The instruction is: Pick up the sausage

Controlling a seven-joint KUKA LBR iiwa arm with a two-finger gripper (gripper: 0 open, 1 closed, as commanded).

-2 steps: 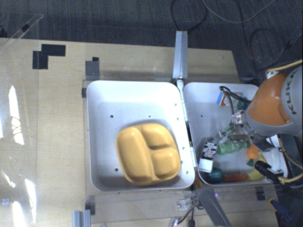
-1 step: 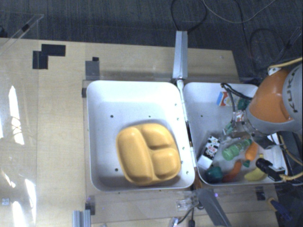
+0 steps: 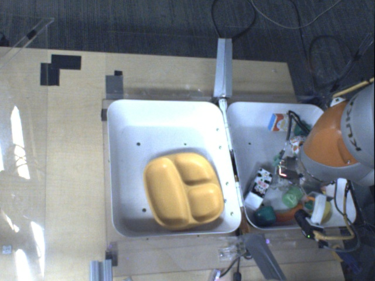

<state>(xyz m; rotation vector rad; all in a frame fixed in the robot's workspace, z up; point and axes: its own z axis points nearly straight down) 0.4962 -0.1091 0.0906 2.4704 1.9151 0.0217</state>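
My gripper (image 3: 286, 171) hangs low over the right bin (image 3: 249, 133), near its front half, below the orange band of the wrist. Just in front of it lies a cluster of small items. A reddish-brown curved piece (image 3: 285, 218) at the bin's front edge looks like the sausage, and the arm partly covers it. Beside it sit a dark green round item (image 3: 265, 214) and a pale green one (image 3: 291, 198). I see nothing between the gripper's tips.
A large yellow bread-shaped object (image 3: 183, 189) fills the front of the left bin (image 3: 135, 127). In the right bin are a white-and-black toy (image 3: 262, 181), a white block (image 3: 253, 201) and a blue-and-orange card (image 3: 277, 122) at the back.
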